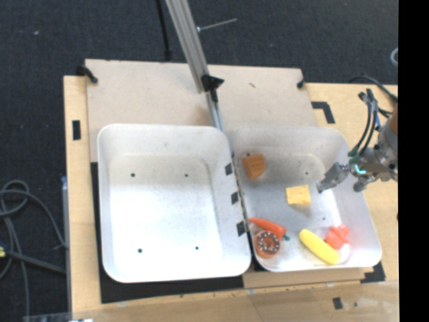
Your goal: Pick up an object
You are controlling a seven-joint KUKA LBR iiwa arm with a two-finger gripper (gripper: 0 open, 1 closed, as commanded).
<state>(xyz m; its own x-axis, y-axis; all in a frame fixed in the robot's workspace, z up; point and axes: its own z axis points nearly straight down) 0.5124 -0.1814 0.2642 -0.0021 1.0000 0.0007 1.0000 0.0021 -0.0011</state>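
The right bin [322,141] holds several small toys. An orange-brown block [253,166] lies near its left wall and a yellow cube [298,196] sits in the middle. Along the front lie an orange carrot [268,226], a brown ring-shaped piece [267,244], a yellow banana [318,246] and a red piece [337,236]. My gripper [345,180] hangs over the bin's right side, to the right of the yellow cube and apart from it. Its fingers [330,178] are spread open with nothing between them.
The left bin [110,180] sits beside the right one, the two sharing a middle wall. A slanted metal rail [188,39] rises from behind the bins. Cables [367,123] hang by the arm at the right edge.
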